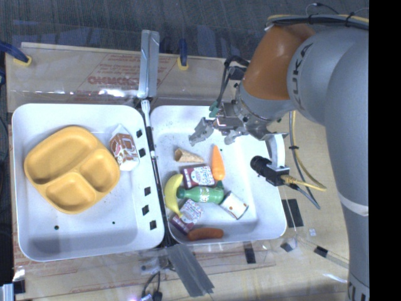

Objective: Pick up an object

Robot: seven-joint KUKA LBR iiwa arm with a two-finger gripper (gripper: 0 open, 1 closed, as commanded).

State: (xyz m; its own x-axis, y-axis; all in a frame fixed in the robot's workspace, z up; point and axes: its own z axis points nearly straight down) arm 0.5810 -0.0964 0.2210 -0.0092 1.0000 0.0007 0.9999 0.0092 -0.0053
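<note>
Carrot [217, 162] upright, tip down.

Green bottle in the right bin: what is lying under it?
The green bottle lies across the pile. The banana passes under its left end, and a dark red packet sits along its upper side. Whatever lies directly beneath its body is covered.

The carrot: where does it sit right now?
The carrot lies in the right bin, just below the gripper, right of the cone-shaped wedge and above the green bottle.
</note>
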